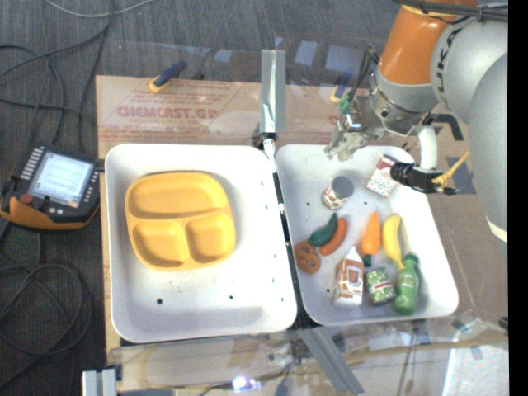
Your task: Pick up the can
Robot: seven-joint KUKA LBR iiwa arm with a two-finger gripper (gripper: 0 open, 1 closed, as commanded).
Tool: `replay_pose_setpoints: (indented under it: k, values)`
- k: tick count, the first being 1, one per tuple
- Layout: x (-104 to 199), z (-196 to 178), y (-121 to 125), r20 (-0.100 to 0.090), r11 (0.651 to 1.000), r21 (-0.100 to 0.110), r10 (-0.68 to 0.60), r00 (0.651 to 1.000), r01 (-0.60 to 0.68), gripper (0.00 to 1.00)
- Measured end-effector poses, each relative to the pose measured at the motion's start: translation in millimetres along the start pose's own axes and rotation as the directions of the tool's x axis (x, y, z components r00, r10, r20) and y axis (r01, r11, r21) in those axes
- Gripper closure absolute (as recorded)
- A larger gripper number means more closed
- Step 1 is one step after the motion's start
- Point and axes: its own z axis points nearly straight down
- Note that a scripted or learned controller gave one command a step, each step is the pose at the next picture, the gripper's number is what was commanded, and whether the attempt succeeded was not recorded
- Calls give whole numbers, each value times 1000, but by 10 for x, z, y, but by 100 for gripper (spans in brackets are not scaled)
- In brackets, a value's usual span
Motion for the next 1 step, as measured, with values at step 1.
replay_pose_setpoints:
  k: [1]
  values:
    - [965, -1215, -493, 2, 999, 0, 43, 999, -43, 100]
